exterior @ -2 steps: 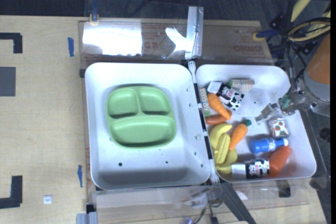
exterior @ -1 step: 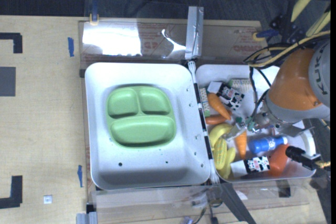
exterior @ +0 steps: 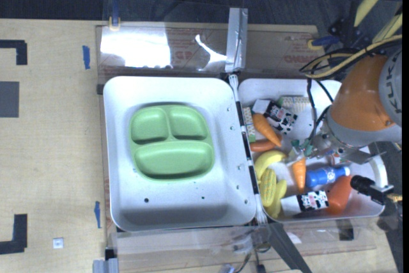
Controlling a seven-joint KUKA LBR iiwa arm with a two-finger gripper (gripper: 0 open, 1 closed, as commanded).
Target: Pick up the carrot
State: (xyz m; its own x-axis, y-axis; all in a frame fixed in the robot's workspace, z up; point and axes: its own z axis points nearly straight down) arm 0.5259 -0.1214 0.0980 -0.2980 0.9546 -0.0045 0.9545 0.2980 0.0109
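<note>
A long orange carrot [exterior: 266, 130] lies slanted in the upper left of the right bin [exterior: 377, 215]. A smaller carrot [exterior: 298, 176] with a green top stands on end lower down, in the middle of the pile. The gripper [exterior: 316, 150] hangs over the middle of the right bin, just above and right of the small carrot and below right of the long one. The arm's orange band [exterior: 363, 99] rises behind it. Clutter and the wrist hide the gripper's tip.
The right bin also holds a banana [exterior: 268, 162], a corn cob [exterior: 271, 188], a blue bottle [exterior: 321, 176], a black-and-white carton [exterior: 280, 114] and an orange-red item [exterior: 340, 194]. A green divided plate [exterior: 171, 140] lies in the left bin [exterior: 121, 156].
</note>
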